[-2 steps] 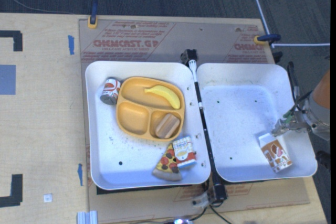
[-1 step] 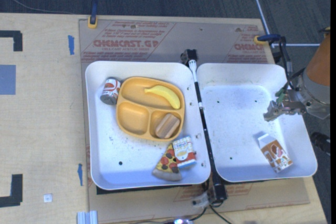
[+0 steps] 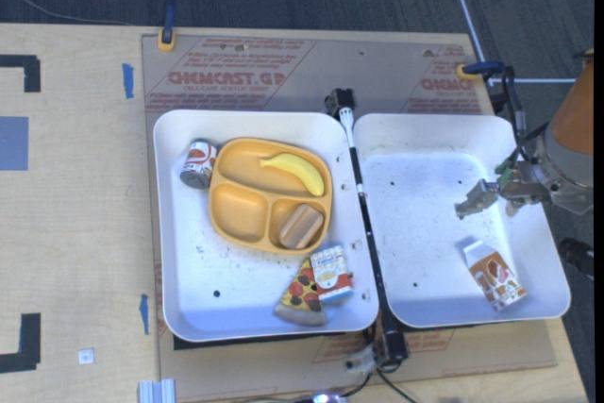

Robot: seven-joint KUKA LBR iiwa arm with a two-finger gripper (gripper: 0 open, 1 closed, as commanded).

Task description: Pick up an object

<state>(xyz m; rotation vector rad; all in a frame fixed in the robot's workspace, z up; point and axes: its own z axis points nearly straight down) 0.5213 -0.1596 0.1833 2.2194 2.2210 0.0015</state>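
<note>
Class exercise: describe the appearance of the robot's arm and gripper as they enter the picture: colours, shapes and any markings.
The arm shows a broad orange band with grey casing below it. At its end sits a small grey metal gripper with thin, angular fingers and a spot of green near its base. No lettering on it is legible.

Gripper hovers over the right bin, above a small carton.

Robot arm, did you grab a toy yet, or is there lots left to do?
Nothing looks picked up yet. The gripper hangs over the right bin, with nothing seen between its fingers. The small carton lies in that bin just below it, probably the easiest grab. The banana sits in the yellow tray, untouched.
</note>
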